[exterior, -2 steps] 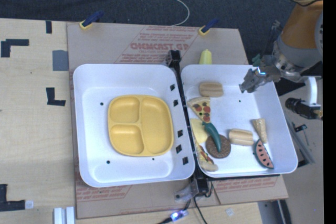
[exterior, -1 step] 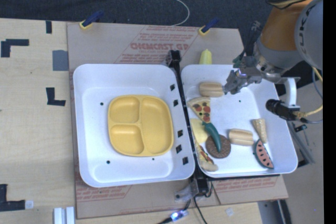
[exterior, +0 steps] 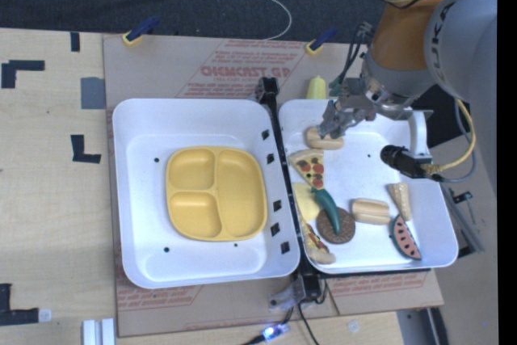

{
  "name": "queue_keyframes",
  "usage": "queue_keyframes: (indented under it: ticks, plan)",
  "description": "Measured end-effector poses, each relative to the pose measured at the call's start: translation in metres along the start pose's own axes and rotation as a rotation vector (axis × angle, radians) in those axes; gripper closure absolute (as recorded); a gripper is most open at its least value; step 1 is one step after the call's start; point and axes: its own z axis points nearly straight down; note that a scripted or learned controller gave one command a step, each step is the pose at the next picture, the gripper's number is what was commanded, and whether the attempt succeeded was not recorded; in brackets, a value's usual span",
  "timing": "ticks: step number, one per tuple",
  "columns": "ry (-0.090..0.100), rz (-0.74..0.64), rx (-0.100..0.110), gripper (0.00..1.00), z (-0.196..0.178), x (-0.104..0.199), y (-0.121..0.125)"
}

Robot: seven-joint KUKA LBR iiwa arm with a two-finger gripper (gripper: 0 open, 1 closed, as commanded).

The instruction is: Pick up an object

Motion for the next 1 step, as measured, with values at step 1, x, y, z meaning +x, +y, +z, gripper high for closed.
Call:
queue_keyframes:
  ticks: [1]
  plan:
    - [0.001, -0.001, 0.0, 1.0, -0.008, 0.0537, 0.0012]
